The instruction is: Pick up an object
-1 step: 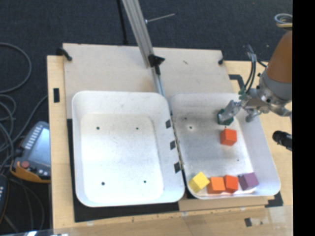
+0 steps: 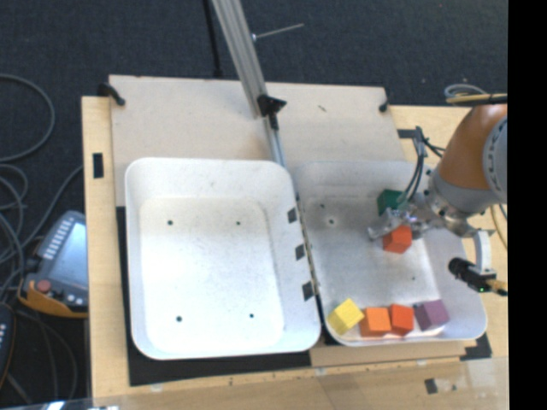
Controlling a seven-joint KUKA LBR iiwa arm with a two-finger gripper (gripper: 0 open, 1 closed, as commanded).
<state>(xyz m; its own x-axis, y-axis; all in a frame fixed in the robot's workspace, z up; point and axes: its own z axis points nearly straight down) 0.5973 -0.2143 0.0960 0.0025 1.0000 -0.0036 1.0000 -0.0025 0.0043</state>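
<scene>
two shallow white bins are seen side by side on a pale bench [image 2: 197, 118]. the left bin [image 2: 141, 186] takes up the middle of the view, and the right bin [image 2: 342, 186] lies at its 3 o'clock, the two rims touching along a shared edge.

the arm [image 2: 470, 165], grey with an orange band, is seen entering from 3 o'clock and reaching over the right bin. the gripper [image 2: 395, 229] is found over the middle of the right bin, toward its 2 o'clock part. an orange-red block [image 2: 397, 242] is seen right at the gripper's tip, at its 6 o'clock side; whether the block is clamped or only lying beneath the gripper cannot be told, nor can the gripper's state be made out. a green block [image 2: 390, 199] is seen just beside the gripper at its 12 o'clock, partly hidden by the arm's cables.

along the 6 o'clock rim of the right bin a row of four blocks is laid: a yellow block [image 2: 347, 315], an orange block [image 2: 376, 320], a second orange-red block [image 2: 402, 318] and a purple block [image 2: 432, 313], each close to its neighbour.

a grey metal rail [image 2: 244, 49] is seen slanting from 12 o'clock down to the gap between the bins.
</scene>
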